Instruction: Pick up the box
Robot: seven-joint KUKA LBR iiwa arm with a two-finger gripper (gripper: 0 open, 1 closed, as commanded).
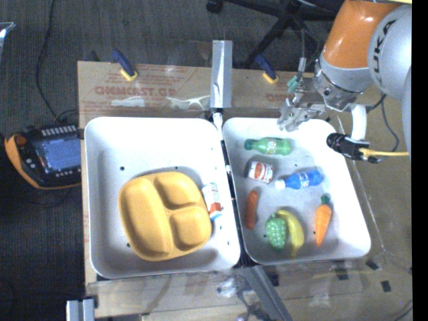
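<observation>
The gripper (pixel 292 118) is hovering over the right bin's (pixel 354 199) far edge; finger state cannot be determined. The box (pixel 212 200) is lying in the left bin (pixel 100 179), beside the tray (pixel 165 214).

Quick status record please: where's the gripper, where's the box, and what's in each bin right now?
gripper: above the far edge of the right bin, apart from every item
box: small white box with red marking, in the left bin, between the yellow tray and the bin's right wall
left bin: yellow tray, box
right bin: green bottle, can, blue bottle, sausage, grapes, banana, carrot
task state: box not yet picked up
</observation>
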